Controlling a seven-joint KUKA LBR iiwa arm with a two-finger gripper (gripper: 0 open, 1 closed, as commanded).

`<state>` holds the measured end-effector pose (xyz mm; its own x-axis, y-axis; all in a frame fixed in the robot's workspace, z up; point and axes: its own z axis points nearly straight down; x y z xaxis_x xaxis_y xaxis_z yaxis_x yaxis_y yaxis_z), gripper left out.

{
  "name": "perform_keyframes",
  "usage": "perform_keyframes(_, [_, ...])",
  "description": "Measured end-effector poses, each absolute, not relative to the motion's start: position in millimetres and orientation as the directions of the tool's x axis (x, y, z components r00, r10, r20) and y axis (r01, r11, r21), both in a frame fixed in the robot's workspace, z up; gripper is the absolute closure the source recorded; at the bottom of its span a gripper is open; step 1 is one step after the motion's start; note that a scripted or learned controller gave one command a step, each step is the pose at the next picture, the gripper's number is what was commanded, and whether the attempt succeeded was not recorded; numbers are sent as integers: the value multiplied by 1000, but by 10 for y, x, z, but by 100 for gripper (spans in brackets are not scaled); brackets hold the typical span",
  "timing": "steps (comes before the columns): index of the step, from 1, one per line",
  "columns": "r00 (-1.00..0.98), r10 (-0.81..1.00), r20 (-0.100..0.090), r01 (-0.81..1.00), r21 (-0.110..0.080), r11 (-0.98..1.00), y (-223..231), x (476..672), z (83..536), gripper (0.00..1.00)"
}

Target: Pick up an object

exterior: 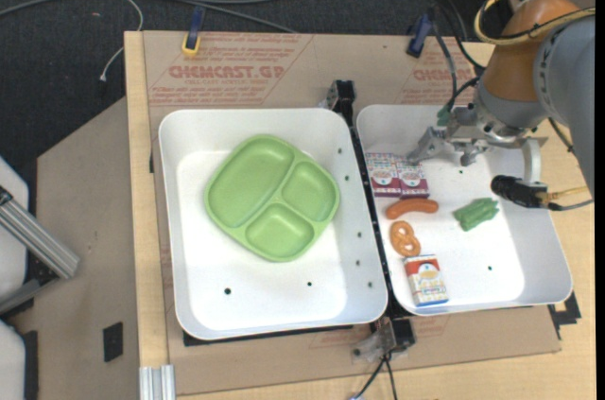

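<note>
So on the left there's the first white bin [180,228], and sitting in it is a light green divided plate [272,197] with three compartments, turned a bit diagonal. It takes up the upper middle of that bin, and the floor around it is bare white.

Both bins sit on a brown cardboard sheet [236,62] with red lettering, which covers the surface.

Moving right, the second white bin [544,275] has all the small stuff. Along its left side, top to bottom: a little pink and white packet [396,175], an orange hot dog [411,209] lying across just below it, a pretzel [405,238] just under that, and then a small red and white carton [426,280] near the front edge. A green piece that looks like a toy vegetable [475,214] lies more toward the middle, apart from the others.

The arm [539,58] comes in at the top right, and the tool [455,139] hangs over the back of the right bin, just above and to the right of the packet. Nothing is between its fingers as far as I can see, and honestly I can't tell if they're spread wide or narrow from this angle.
</note>
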<state>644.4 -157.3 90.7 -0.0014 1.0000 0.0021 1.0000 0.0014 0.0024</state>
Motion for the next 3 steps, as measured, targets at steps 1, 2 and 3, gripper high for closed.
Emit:
perform_keyframes(1, [-4,1000,-1,1000,13,4,-1567,6468,1034,100])
perform_keyframes(2, [-1,1000,-2,1000,7,1,-1581,6436,1675,100])
perform_keyframes(3, [-1,1000,-2,1000,7,1,-1558,6499,2134,100])
